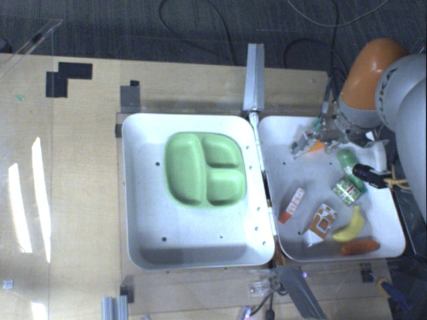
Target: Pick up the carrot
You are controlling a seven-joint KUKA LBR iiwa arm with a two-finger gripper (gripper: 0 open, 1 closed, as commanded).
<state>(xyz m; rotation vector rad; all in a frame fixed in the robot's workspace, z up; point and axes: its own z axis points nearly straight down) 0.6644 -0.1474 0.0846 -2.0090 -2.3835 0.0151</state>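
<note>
Gripper (312, 142) sits in the right bin (280, 135), near its far rim; can't tell if the jaws are spread or closed. Carrot (315, 148) is a small orange piece right at the fingertips, partly hidden by them, contact unclear. Nearer the camera from the jaws: one green bottle (345, 159), one can (347, 191), one red-white stick pack (291, 205), one orange carton (320, 221), one banana (351, 227), one sausage (359, 247). Bare floor left of the jaws. Left bin (143, 245): one green tray (204, 168).
</note>
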